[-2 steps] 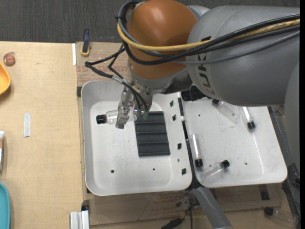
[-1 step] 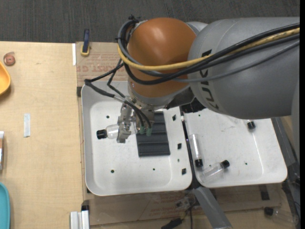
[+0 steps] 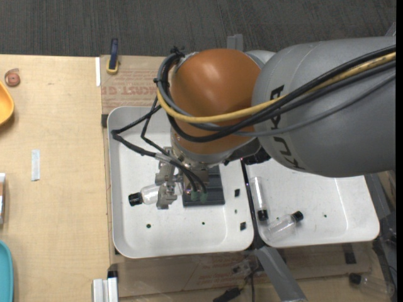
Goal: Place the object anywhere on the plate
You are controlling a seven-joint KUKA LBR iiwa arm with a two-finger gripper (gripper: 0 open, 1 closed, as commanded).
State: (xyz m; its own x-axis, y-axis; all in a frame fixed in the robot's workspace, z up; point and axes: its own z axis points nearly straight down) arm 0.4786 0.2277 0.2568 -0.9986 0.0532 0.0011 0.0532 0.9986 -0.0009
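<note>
In the left bin (image 3: 126, 231), the claw (image 3: 167, 192) grips a clear, black-capped vial (image 3: 143, 196).

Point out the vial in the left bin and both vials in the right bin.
left-bin vial (image 3: 146, 195): camera view, clear body.
upright-lying vial (image 3: 257, 197): camera view, clear tube.
slanted vial (image 3: 281, 222): camera view, clear body.

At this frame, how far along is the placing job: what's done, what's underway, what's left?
Done: little; the clear plastic vial with a black cap lies on the floor of the left white bin. Underway: the gripper is low beside that vial. Left: lifting and placing it. Two similar vials lie in the right white bin.
</note>
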